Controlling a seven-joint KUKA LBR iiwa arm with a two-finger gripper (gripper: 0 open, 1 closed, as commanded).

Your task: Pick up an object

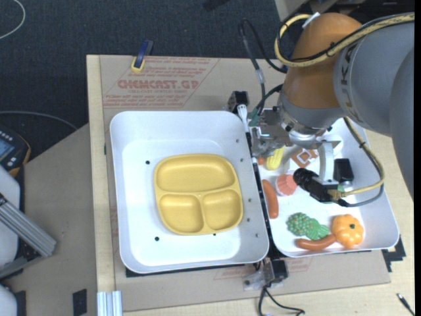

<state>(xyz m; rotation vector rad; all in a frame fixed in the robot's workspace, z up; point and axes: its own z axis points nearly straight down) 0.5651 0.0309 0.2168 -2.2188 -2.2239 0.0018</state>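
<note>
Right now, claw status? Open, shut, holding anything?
Claw: cannot be told. It sits low over the back of the right bin, beside the yellow toy, with the wrist covering it from above.

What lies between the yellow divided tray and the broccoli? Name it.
In the camera view, an orange-red sausage lies between the yellow tray and the broccoli, just past the two bins' adjoining rims.

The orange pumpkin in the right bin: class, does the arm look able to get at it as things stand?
Probably yes. The pumpkin lies uncovered near the front of the right bin, touched only by a sausage at its side. The gripper hangs over the same bin's far end, with nothing standing between them.
</note>
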